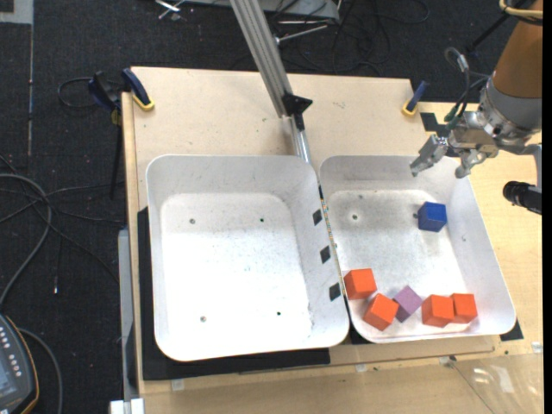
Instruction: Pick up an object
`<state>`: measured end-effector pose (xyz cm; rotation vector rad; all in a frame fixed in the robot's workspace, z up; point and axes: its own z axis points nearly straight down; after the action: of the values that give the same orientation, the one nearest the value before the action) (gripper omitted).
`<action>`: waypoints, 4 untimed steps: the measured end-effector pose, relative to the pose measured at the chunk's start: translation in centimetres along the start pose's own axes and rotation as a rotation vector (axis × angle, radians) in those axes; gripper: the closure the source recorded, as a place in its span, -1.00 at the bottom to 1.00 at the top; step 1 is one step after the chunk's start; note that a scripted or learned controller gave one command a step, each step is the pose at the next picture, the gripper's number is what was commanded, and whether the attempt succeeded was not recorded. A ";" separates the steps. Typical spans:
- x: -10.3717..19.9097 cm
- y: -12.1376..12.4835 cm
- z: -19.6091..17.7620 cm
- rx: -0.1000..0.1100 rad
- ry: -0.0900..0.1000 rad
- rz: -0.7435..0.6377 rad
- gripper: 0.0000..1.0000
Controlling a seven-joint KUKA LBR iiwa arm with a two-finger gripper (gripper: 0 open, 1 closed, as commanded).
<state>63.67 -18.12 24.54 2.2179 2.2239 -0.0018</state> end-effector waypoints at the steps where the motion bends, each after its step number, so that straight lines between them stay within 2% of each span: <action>1: -0.7 -2.3 12.1 -0.026 -0.008 -0.001 -1.00; 2: 2.8 4.4 14.9 -0.010 -0.001 -0.005 -1.00; 3: 2.6 4.1 13.9 -0.005 -0.002 -0.002 1.00; 4: 2.6 4.1 13.9 -0.003 -0.002 -0.003 -1.00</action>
<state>67.77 -15.51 10.60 2.2115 2.2253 0.0003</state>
